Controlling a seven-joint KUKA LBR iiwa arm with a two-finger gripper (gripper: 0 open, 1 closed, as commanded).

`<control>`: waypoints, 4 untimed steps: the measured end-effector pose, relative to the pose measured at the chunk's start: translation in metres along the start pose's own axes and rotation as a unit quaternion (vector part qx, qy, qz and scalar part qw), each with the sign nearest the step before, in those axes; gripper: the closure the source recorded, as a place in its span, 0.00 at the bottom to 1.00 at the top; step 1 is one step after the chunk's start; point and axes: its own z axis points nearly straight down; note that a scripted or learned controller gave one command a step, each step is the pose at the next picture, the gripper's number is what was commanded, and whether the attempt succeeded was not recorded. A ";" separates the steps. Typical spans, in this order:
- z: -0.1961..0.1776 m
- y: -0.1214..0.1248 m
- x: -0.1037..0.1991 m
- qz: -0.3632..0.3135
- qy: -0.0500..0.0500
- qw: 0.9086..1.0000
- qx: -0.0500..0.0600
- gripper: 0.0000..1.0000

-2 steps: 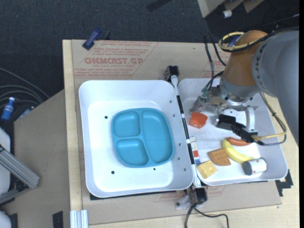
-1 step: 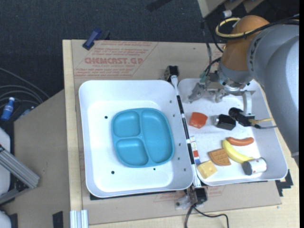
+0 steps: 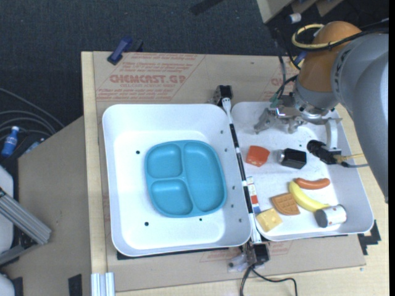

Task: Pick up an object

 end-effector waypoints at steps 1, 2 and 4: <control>0.000 -0.059 0.026 0.000 0.001 1.000 0.002 0.00; 0.000 -0.003 0.018 -0.001 0.000 1.000 0.000 0.00; 0.000 -0.007 0.029 0.000 0.001 1.000 0.000 0.00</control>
